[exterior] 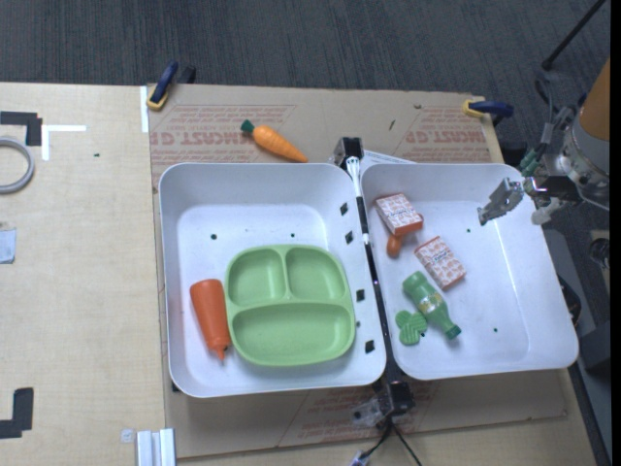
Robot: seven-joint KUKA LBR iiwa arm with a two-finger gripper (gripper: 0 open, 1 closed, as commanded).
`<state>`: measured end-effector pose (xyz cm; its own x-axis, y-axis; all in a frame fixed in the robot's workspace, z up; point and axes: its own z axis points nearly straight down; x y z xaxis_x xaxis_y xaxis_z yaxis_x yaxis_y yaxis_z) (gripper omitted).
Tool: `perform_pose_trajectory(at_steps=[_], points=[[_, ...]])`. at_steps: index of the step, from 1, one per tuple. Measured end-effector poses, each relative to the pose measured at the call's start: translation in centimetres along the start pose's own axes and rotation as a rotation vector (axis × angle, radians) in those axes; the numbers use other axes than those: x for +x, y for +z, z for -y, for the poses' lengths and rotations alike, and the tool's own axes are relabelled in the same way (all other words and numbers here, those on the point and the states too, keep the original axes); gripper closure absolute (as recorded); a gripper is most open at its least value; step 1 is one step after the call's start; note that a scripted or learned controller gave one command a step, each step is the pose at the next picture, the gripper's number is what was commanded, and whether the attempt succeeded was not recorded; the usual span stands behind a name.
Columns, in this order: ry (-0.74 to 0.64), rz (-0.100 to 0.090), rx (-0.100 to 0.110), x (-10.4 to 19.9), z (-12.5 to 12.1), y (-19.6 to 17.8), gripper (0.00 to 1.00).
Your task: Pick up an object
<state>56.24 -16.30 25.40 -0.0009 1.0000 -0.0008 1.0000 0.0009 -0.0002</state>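
Plate (pixel 289 304) fills left bin (pixel 184 197), beside carrot (pixel 210 315).

Robot lab: clamped cardboard (pixel 320 129) under white bins (pixel 184 357), toy food.

Dark grey carpet (pixel 320 22) fills the upper frame. Below it, a pale wooden bench top (pixel 73 289) carries a brown cardboard sheet (pixel 320 129) clamped at its upper corners.

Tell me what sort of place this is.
Probably a robotics lab test bench. Two shallow white plastic bins sit clamped on brown cardboard, a grey metal two-finger gripper reaches in, and toy food like the orange plastic carrot lies around.
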Motion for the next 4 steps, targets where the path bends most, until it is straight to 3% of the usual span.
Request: perform_pose_trajectory(at_steps=[1,2,3,4], points=[[0.046,-0.001,0.001,3.9,-2.0,12.7,0.0],[-0.263,0.008,-0.013,6.4,0.5,15.6,0.0],[-0.261,0.01,-0.02,6.4,0.3,14.5,1.0],[-0.388,0.0,-0.002,11.0,3.2,6.0,1.0]])
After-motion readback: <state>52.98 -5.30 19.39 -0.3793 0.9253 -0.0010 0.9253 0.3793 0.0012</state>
